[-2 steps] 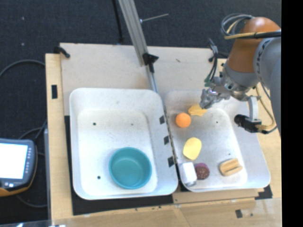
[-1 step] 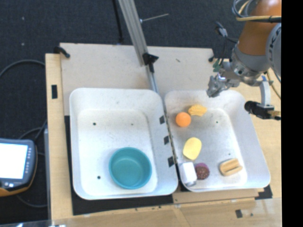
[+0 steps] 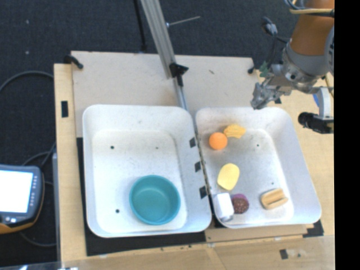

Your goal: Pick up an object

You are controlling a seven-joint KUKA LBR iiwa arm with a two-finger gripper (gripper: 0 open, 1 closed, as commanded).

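The right bin (image 3: 292,145) holds several small objects: an orange ball (image 3: 218,141), a ridged yellow piece (image 3: 235,131), a pale yellow oval (image 3: 228,176), a white block (image 3: 224,205), a dark red ball (image 3: 241,203) and a tan block (image 3: 274,198). My gripper (image 3: 260,99) hangs above the far rim of the right bin, up and to the right of the ridged yellow piece, with nothing seen in it.
The left bin (image 3: 101,151) holds a teal bowl (image 3: 155,199) near its front. A slanted metal post (image 3: 163,38) rises behind the gap between the bins. A tablet (image 3: 17,196) lies off the bench at the left.
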